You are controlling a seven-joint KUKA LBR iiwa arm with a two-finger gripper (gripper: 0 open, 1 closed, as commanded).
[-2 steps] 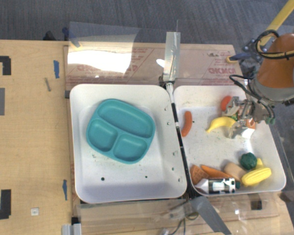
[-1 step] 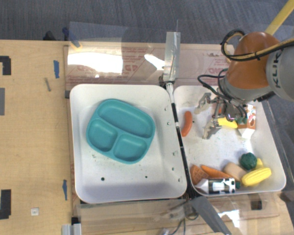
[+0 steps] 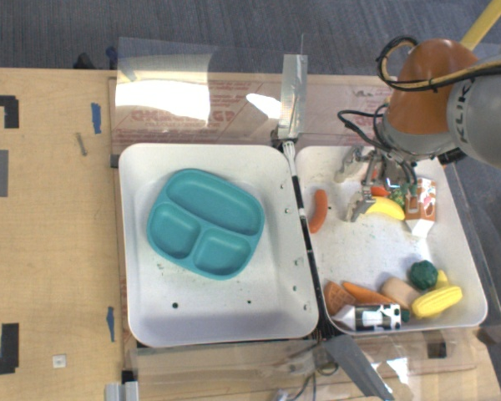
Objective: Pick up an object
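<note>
My gripper (image 3: 353,189) hangs over the back of the right bin (image 3: 472,261), its two grey fingers (image 3: 356,210) spread open with only bare bin floor showing between them. Just to its right lie a yellow banana (image 3: 387,210), a small orange piece (image 3: 379,192) and a white and red carton (image 3: 423,205). A red sausage (image 3: 318,210) lies to its left by the bin's left wall. In the front corner sit a green broccoli (image 3: 423,273), a yellow corn cob (image 3: 437,301), a beige piece (image 3: 398,289), a carrot (image 3: 363,292) and a black and white item (image 3: 377,317).
The left bin (image 3: 142,307) holds a teal divided plate (image 3: 204,222). A raised divider (image 3: 301,224) runs between the two bins. The grey arm with its orange band (image 3: 430,86) reaches in from the upper right, over the right bin's back edge.
</note>
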